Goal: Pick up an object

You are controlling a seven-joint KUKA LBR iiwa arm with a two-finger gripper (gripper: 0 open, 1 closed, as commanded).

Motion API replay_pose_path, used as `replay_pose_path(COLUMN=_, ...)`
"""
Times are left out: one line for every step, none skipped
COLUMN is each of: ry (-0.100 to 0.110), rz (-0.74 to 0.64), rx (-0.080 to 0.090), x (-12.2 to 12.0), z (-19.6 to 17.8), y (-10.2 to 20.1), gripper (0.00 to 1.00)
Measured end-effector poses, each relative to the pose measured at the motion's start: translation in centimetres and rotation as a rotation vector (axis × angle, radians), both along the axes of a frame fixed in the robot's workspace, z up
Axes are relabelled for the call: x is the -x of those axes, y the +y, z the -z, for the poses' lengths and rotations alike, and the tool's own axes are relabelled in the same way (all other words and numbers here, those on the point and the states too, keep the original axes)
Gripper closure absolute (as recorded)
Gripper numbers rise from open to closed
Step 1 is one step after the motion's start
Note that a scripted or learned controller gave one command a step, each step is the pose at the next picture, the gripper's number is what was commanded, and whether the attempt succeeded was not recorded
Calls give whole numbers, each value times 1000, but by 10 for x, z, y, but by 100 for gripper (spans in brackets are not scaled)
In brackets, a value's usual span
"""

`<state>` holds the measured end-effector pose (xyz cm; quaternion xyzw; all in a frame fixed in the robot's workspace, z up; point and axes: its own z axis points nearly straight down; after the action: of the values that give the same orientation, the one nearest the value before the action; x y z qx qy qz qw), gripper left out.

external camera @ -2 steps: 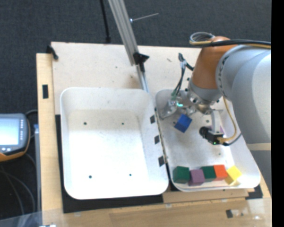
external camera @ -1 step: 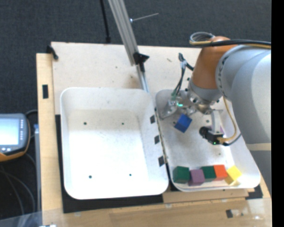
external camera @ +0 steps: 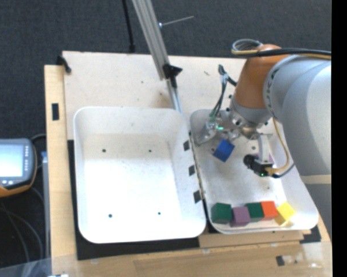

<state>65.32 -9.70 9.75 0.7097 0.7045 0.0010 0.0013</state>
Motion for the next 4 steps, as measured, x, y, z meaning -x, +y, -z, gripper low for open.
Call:
replay_pose_path(ry=0, rz=1, rx=0, x=0, z=0, y=0, gripper=0)
replay_pose_path(ry=-1, rz=2, rx=0, x=0, z=0, y=0, gripper=0)
replay_pose_path(ry=-1, rz=3, rx=0, x=0, z=0, y=0, gripper=0)
replay_pose_path(ry=-1, rz=3, rx=0, x=0, z=0, y=0, gripper=0)
